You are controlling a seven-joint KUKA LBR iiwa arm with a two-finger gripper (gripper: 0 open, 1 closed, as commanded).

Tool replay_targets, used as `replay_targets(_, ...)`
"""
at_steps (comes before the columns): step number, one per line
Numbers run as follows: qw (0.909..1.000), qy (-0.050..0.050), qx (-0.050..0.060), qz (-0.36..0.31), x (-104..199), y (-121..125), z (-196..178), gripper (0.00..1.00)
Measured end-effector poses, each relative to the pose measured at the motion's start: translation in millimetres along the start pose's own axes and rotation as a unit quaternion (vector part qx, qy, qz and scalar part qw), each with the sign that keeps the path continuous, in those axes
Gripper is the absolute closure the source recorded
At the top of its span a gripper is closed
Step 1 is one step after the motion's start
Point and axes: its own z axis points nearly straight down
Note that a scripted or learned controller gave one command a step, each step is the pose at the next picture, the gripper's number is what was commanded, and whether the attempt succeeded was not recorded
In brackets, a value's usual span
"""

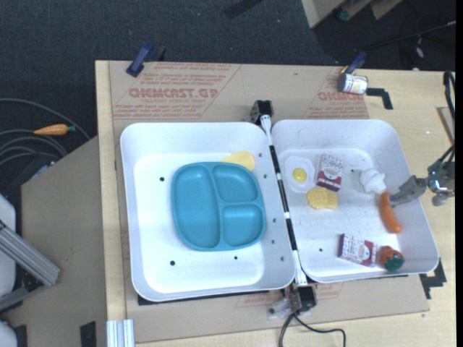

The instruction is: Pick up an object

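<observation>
Bench [217, 85]: brown board printed with red lettering, bearing two white bins side by side.
Left bin [145, 266]: holds the blue tray and a yellow piece.
Right bin [405, 150]: holds the small objects.
Blue tray [217, 205]: three compartments, middle of the left bin.
Gripper [423, 186]: at the right bin's right rim, just beside the sausage; whether its fingers are open or closed cannot be told, and nothing is seen between them.
Sausage [391, 212]: orange, lying near the right wall.
Red carton [356, 249]: flat, near side of the right bin.
Red-and-white packet [330, 172]: far middle, beside the egg.
Fried egg [299, 173]: far left of the right bin.
Yellow chip [322, 199]: just near of the egg.
White bottle [372, 181]: between packet and sausage.
Tomato [391, 259]: near right corner, touching the carton.
Yellow piece [241, 160]: at the tray's far edge.
</observation>
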Motion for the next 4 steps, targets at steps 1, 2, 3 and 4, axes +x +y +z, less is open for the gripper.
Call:
replay_targets(1, 1.0, 0.003, 0.0, -0.002, -5, 56, 139, 0.0)
replay_targets(2, 1.0, 0.001, 0.0, -0.001, -7, 55, 130, 1.0)
replay_targets(3, 1.0, 0.001, 0.001, -0.001, 104, 29, 63, 1.0)
replay_targets(4, 1.0, 0.0, 0.0, -0.001, 189, -2, 17, 1.0)
